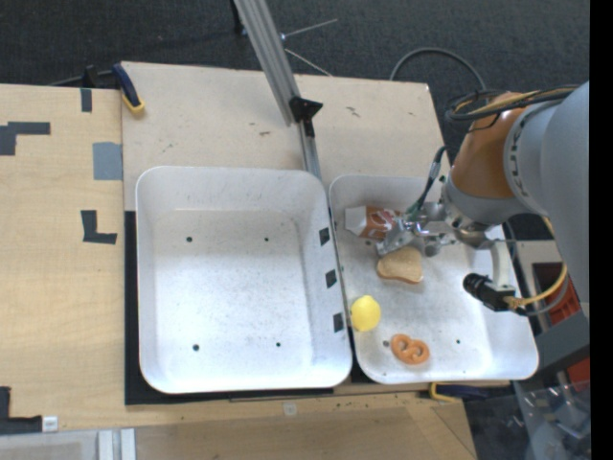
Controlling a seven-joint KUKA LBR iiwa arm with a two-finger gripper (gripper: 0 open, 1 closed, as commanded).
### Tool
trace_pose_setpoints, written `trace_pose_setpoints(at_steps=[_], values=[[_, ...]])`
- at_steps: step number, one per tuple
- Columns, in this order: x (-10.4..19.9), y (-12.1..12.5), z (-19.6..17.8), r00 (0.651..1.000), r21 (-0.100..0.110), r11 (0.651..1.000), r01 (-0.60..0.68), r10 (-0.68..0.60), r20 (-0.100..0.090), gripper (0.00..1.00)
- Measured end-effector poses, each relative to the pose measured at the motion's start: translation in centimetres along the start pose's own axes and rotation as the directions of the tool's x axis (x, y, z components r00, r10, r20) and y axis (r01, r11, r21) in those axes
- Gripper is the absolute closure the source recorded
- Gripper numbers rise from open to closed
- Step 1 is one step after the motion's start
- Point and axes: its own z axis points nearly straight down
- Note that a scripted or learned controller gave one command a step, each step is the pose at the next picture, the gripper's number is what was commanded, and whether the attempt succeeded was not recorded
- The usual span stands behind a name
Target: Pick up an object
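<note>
A slice of bread [400,268] lies in the right bin [498,348], just beneath the pincer [410,236], which reaches in low from the right; whether it is clenched or released cannot be told. A red-and-white packet [372,221] sits just beside it. Nearer the front lie a lemon [365,312] and a pretzel [410,350]. The left bin [230,276] adjoins.
</note>
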Motion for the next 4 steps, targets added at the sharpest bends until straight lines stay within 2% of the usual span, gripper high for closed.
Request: trace_pose_setpoints(at_steps=[1, 3, 4], values=[[0.1, 0.2, -1.3, 1.000, -0.005, 1.000, 0.001, -0.001, 0.000, 1.00], [-0.8, 1.0, -11.5, 1.000, -0.012, 1.000, 0.000, 0.000, 0.002, 1.00], [-0.7, 1.0, -12.2, 1.000, -0.007, 1.000, 0.000, 0.000, 0.000, 1.00]])
